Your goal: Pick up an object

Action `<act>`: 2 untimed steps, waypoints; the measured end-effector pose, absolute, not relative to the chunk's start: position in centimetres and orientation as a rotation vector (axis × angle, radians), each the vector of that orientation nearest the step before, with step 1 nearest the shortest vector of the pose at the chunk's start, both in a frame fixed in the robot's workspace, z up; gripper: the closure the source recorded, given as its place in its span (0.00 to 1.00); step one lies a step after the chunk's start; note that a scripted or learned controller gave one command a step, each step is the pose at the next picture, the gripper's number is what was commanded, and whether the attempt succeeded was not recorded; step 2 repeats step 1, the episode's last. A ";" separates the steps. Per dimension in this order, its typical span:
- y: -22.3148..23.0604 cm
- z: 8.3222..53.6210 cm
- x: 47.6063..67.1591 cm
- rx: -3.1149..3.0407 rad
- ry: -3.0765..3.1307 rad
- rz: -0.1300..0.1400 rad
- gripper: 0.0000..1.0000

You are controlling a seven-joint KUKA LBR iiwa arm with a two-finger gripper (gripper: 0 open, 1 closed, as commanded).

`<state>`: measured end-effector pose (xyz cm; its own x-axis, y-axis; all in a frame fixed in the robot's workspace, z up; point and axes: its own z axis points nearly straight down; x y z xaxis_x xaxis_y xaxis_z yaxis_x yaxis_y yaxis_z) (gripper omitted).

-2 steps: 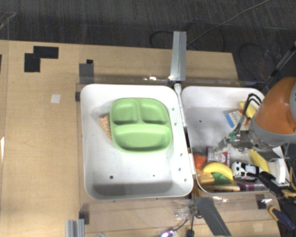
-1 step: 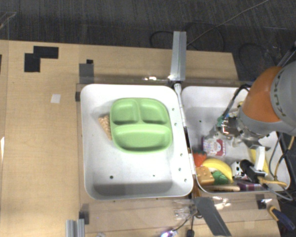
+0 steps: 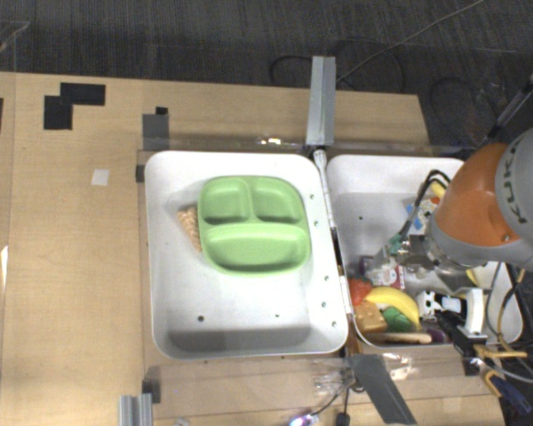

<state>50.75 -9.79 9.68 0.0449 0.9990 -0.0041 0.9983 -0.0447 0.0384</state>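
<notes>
I judge nothing picked yet: the gripper (image 3: pixel 407 257) hangs over the clutter (banana (image 3: pixel 393 302) included) at the right bin's (image 3: pixel 373 189) near edge, grip state unreadable.

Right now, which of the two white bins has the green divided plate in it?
The left bin. The green divided plate lies in its upper middle; the right bin holds a pile of small items under the arm instead.
</notes>
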 end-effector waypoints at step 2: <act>-13.5 11.7 56.1 2.383 2.042 0.005 0.00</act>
